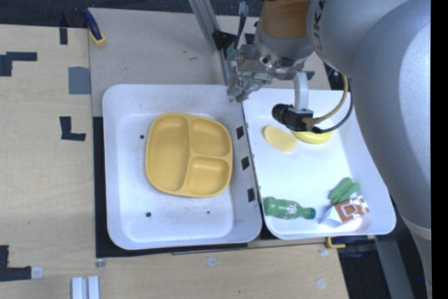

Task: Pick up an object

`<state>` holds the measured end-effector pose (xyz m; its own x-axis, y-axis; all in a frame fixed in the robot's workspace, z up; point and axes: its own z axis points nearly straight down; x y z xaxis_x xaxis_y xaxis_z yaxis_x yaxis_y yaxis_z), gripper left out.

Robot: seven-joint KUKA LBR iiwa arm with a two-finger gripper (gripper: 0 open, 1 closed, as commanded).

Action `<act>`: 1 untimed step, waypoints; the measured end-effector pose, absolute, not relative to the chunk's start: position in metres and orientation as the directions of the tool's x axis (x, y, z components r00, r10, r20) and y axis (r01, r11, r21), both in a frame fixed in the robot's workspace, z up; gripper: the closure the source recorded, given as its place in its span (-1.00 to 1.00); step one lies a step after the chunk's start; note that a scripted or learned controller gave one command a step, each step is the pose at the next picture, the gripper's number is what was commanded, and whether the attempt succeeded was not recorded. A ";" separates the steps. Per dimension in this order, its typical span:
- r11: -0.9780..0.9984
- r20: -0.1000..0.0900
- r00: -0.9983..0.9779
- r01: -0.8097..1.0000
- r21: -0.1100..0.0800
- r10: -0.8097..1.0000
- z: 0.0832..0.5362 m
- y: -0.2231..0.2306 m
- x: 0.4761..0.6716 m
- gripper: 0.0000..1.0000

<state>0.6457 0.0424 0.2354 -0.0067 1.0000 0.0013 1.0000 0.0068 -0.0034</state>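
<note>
At the far rim between both bins hang the jaws, whether open or closed I cannot tell; the left bin (126, 178) holds a yellow plate (189, 154), the right bin (308, 171) a green bottle (287, 208) and a packet (350, 210), its print illegible.

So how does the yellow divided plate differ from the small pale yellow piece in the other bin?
The yellow divided plate lies in the bin on the view's left; the pale yellow piece lies in the bin on the right. The plate is far larger, covering much of its bin's floor; the piece is small. The plate has three compartments; the piece looks a plain flat oval. Both are yellow and lie flat.
</note>
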 end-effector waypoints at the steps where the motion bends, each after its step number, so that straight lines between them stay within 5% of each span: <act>1: 0.006 0.000 -0.006 1.000 -0.004 1.000 0.219 0.091 0.637 1.00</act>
